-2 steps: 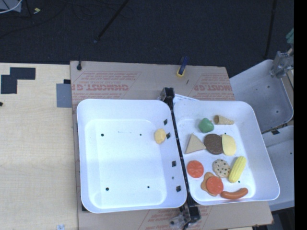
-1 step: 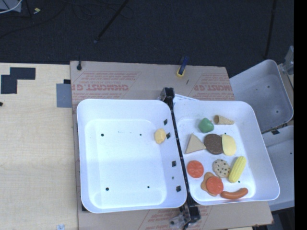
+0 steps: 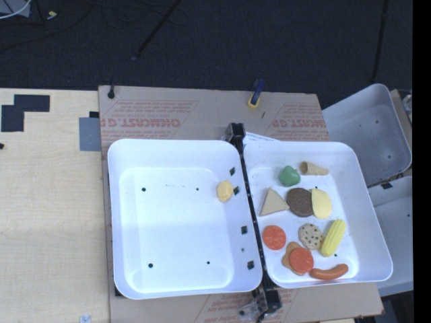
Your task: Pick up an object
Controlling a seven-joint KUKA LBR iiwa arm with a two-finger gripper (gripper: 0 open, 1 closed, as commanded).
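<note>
The left bin (image 3: 135,247) holds one thing: a small yellow piece (image 3: 225,192) lying close to its right wall, well apart from everything else. Across the black divider (image 3: 246,207), the right bin (image 3: 367,200) is crowded. At its far side sit a green piece (image 3: 289,175) and a small cone (image 3: 313,169). In the middle, a tan wedge (image 3: 272,202) touches a brown round patty (image 3: 300,202), which in turn touches a yellow block (image 3: 321,204). Nearer lie a red disc (image 3: 274,237), a speckled cookie (image 3: 310,235) and a corn cob (image 3: 333,237), and nearest of all an orange-red round piece (image 3: 300,261) beside a sausage (image 3: 328,272).

Whether the claw is apart or together I cannot tell.

The risks look plain. A descent into the middle cluster could catch two touching pieces or shove one aside. The flat disc and cookie offer little to pinch. The lone yellow piece sits so near the wall that a finger may strike the rim.
</note>
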